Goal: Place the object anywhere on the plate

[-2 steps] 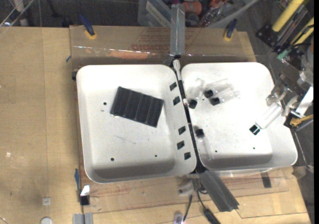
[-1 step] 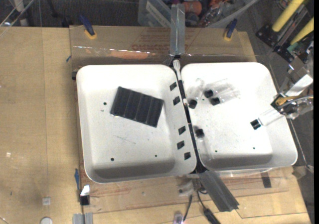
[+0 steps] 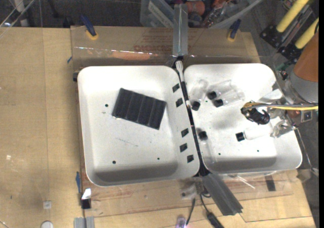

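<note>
The gripper (image 3: 281, 122) is pictured low over the right bin (image 3: 263, 158); whether it is open or has hold of anything cannot be told. Small black-capped clear pieces (image 3: 218, 101) are scattered in that bin, well apart from the dark ribbed plate (image 3: 139, 109) in the left bin (image 3: 96, 161). They are judged light, rigid and slippery, best pinched across the cap.

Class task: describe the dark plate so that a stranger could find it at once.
Of the two white bins, take the left bin. The plate lies on its floor, toward the back. It is a dark ribbed rectangle, far bigger than the small black pieces in the right bin.
</note>
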